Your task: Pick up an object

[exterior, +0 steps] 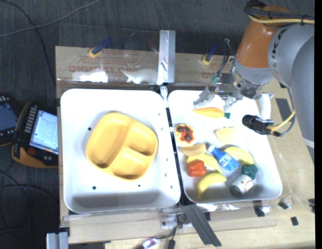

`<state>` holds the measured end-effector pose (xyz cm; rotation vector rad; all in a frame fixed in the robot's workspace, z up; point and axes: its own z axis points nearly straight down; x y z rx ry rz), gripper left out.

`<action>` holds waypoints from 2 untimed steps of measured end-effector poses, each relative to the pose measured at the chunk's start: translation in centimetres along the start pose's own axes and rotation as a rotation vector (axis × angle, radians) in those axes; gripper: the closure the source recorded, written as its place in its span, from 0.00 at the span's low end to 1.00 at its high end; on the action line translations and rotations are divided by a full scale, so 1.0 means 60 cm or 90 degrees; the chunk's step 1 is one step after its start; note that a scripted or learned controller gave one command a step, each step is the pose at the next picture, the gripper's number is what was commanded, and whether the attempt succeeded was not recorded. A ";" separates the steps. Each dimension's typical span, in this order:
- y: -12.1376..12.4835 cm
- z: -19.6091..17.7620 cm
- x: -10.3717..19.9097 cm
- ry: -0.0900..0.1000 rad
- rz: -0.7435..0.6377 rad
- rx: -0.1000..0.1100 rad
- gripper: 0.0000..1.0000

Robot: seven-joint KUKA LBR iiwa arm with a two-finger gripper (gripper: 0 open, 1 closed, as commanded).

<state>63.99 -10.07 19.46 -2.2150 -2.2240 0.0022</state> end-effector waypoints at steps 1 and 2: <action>-0.015 0.168 -0.058 -0.002 -0.086 -0.001 0.00; -0.110 0.174 -0.145 -0.005 -0.145 -0.008 0.00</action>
